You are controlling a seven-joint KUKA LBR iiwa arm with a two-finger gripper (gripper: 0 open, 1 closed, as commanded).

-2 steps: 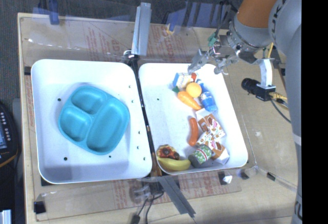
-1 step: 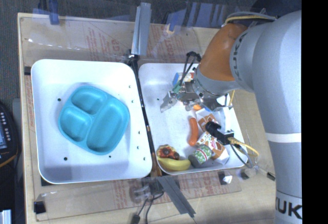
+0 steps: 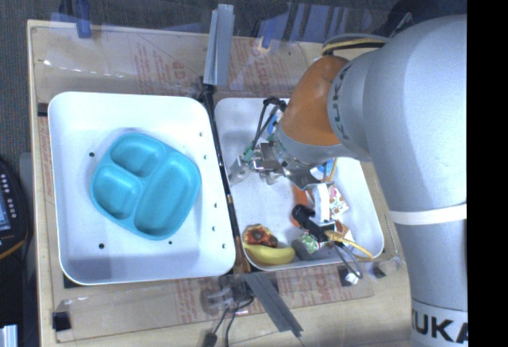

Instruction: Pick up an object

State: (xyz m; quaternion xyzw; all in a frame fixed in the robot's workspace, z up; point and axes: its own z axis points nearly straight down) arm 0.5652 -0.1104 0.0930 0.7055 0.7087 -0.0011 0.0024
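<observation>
You have the grey arm point(image 3: 405, 115) reaching in from the view's right, with its orange band point(image 3: 313, 111) over the far half of the right-hand shallow white bin point(image 3: 238, 119). The gripper point(image 3: 254, 165) hangs low over the left part of that bin, above bare white floor and just beside the wall next to the neighbouring bin. You cannot tell from this view whether the gripper is spread or closed, because the metal parts at its tip are small and cluttered with wiring.

The candidate objects all lie in the right-hand bin, on the near and right side of the gripper and apart from it.
- A yellow banana point(image 3: 274, 256) lies flat along the near wall.
- A small red-and-brown rounded item point(image 3: 259, 236) touches the banana's upper side at its left end.
- A small green-and-grey item point(image 3: 308, 244) lies just beside the banana's right end.
- An orange item point(image 3: 302, 196) lies nearer the bin's middle, partly hidden under the wrist. Its shape cannot be told.
- A white packet with coloured print point(image 3: 333, 201) lies just to the right of the orange item, close to the arm's edge.

The left-hand shallow white bin point(image 3: 71, 111) holds a blue three-compartment plastic tray point(image 3: 144, 185). The tray lies flat near the bin's middle, apart from all four walls. Both bins sit side by side on a pale wooden bench point(image 3: 40, 59).
</observation>
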